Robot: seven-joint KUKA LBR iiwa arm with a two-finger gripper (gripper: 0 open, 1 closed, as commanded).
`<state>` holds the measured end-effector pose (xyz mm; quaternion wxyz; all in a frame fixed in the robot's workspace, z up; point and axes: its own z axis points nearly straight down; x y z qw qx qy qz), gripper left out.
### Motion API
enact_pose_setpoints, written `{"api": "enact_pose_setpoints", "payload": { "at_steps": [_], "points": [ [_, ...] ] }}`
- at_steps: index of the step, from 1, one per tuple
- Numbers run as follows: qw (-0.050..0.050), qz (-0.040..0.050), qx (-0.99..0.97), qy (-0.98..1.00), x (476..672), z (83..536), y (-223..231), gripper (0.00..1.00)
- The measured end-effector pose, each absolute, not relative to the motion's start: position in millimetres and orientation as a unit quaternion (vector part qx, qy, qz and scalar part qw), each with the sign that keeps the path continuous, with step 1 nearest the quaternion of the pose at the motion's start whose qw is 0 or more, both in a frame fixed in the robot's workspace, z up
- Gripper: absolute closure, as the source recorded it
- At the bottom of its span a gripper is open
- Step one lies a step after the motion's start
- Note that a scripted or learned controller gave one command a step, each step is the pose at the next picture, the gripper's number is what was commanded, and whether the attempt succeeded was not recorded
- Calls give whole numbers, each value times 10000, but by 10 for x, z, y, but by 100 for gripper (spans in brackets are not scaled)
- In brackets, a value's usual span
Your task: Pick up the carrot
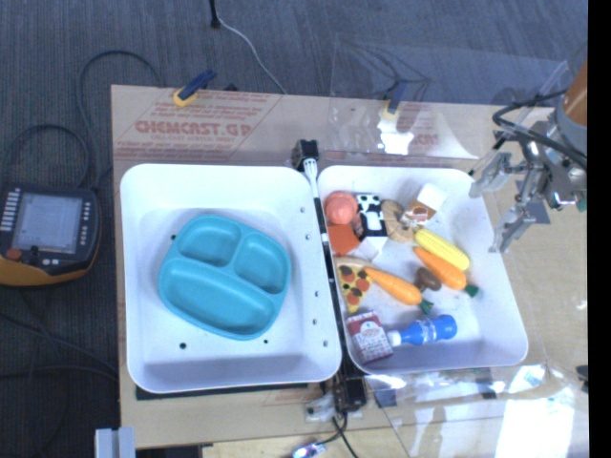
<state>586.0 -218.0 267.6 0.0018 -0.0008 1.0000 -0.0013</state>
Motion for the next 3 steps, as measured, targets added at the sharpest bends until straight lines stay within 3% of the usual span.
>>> {"api": "enact_pose_setpoints", "payload": {
  "at_steps": [1, 2, 3],
  "points": [
    [-44, 14, -379, 9993, 5686, 1010, -1809, 0],
    [23, -28, -376, 9993, 5730, 1162, -1825, 100],
    [159, -11, 156, 9998, 6336, 988, -1445, 100]
  ]
}}
